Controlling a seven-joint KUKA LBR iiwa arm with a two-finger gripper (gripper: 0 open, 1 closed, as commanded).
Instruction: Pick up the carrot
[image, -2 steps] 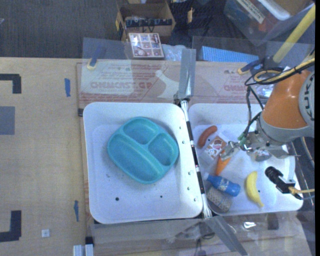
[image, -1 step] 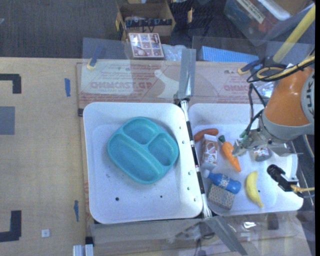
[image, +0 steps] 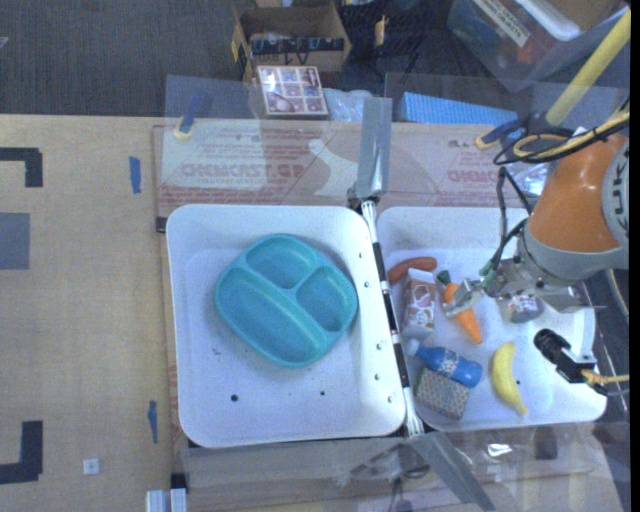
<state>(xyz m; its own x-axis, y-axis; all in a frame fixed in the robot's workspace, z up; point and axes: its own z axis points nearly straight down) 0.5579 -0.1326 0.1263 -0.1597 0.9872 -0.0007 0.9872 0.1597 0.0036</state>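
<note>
Item: carrot (image: 466, 321), lying on the floor of the right bin (image: 570, 400) near its middle, not lifted; gripper (image: 487, 287) low just beside its upper end, finger state cannot be told; grasp apparently not yet made, lift remaining.

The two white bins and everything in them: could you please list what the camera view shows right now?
shallow white plastic bins: two, side by side
teal divided plate: one, left bin
orange carrot: one, right bin, by the tool
yellow banana: one, right bin, near edge
blue bottle: one, right bin
red sausage: one, right bin, far side
white printed packet: one, right bin
grey arm with orange band: one, from right
tool: one, above carrot
</note>
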